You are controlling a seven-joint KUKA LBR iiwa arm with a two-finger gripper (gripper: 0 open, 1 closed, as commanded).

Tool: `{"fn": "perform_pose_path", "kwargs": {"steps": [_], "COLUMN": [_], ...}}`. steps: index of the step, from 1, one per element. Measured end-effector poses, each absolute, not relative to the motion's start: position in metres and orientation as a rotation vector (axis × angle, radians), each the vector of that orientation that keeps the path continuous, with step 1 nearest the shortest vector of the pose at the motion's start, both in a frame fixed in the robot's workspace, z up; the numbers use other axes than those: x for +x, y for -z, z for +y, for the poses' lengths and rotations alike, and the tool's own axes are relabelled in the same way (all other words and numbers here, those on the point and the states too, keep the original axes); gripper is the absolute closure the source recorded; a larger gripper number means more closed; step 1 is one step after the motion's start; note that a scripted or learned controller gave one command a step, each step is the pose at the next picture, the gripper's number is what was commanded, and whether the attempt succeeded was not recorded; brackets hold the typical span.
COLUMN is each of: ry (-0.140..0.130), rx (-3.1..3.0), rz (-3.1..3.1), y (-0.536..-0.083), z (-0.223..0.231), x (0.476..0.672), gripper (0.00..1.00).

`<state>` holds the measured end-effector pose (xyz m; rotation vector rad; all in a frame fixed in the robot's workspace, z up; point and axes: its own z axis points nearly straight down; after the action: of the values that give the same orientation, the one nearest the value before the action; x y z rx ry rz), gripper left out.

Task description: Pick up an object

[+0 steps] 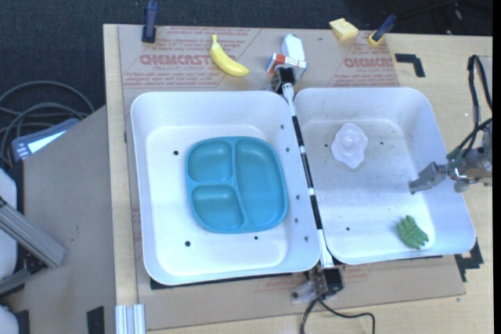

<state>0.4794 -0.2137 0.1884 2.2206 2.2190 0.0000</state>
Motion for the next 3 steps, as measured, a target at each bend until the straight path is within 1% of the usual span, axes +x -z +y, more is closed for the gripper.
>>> {"fn": "perform_pose_path", "kwargs": {"steps": [1, 2, 3], "ry": [0.001, 0.000, -0.002], "rx": [2.223, 2.220, 2.217], "rz": [2.223, 2.219, 2.222], "y": [-0.145, -0.210, -0.225], "z": [-0.202, -0.224, -0.210], "x": [0.479, 0.480, 0.562], "gripper": [0.00, 0.00, 0.00]}}
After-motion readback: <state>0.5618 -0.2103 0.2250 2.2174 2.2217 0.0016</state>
